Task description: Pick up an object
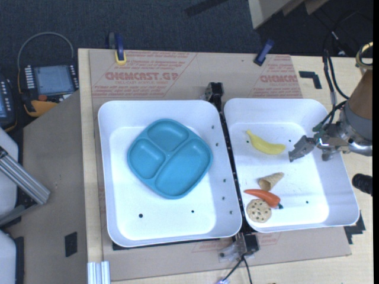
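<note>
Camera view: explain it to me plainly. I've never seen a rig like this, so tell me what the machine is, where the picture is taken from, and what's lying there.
One fixed camera looks down at a slant on a bench with two shallow white bins. The grey robot arm reaches in from the right; its two-finger tool hovers over the right bin, with nothing visible between its fingers. That bin holds a small yellow banana, a tan cone-shaped piece, a red-orange carrot-shaped toy and a round speckled cookie. The left bin holds a blue divided plastic plate.
</note>
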You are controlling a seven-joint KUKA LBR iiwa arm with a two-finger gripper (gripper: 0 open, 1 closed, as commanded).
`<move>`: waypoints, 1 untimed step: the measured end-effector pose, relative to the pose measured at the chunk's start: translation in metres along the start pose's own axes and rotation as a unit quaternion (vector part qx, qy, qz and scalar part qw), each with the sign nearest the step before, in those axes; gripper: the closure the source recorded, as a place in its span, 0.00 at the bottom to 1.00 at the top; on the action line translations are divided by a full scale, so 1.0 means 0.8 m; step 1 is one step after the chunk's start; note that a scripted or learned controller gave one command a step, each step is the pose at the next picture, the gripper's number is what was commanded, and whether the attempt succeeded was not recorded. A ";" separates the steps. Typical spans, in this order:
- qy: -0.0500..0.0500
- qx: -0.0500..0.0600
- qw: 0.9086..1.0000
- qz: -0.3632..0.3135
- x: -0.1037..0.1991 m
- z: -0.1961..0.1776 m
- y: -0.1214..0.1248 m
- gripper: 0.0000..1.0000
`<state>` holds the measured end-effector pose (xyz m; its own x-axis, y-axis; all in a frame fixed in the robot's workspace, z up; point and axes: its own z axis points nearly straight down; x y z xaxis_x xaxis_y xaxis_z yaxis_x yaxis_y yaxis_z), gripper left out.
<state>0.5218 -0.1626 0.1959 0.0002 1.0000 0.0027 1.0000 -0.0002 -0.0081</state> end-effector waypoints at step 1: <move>-0.001 -0.002 1.000 0.000 -0.008 0.055 0.002 0.00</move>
<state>0.5233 -0.1688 0.1516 0.0002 1.0000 0.0015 1.0000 -0.0002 -0.0046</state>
